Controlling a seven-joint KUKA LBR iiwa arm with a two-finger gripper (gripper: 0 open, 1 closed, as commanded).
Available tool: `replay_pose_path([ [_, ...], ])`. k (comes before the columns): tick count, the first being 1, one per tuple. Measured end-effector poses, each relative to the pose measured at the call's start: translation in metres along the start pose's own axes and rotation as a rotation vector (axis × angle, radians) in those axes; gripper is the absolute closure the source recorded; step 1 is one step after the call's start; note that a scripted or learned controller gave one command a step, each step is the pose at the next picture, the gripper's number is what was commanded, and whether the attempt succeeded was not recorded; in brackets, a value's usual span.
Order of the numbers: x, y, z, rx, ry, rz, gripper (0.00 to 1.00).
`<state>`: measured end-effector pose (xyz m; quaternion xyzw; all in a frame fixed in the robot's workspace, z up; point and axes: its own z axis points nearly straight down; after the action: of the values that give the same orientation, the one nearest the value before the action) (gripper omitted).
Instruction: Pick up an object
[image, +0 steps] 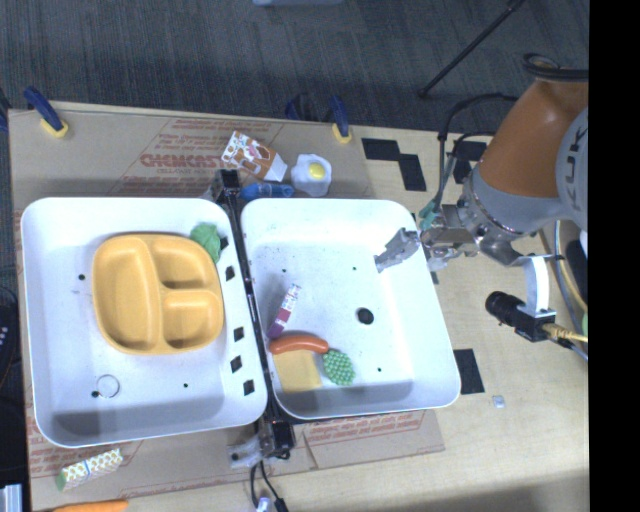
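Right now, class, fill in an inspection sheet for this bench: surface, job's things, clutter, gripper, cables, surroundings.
Surface: cardboard sheet under two white bins, clamped at the far edge.
Job's things: right bin holds a hot dog, yellow block, green ball, small tube; left bin holds a yellow divided tray and a green piece.
Clutter: carton, yellow-white object, blue item behind the bins.
Gripper: gripper over the right bin's far right part, nothing between its fingers.
Cables: black cable beside the arm.
Surroundings: dark carpet.
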<state>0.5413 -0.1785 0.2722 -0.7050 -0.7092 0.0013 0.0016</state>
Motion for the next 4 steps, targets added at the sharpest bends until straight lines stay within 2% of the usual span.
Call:
replay_pose_path([
  [1,0.049,-0.059,0.115,0.003,0.002,-0.043,0.0],
  [2,0.082,-0.065,0.178,0.001,0.002,-0.274,0.0],
  [3,0.08,-0.064,0.181,-0.001,0.0,-0.085,0.0],
  [4,0.082,-0.064,0.181,0.001,0.002,-0.475,0.0],
])
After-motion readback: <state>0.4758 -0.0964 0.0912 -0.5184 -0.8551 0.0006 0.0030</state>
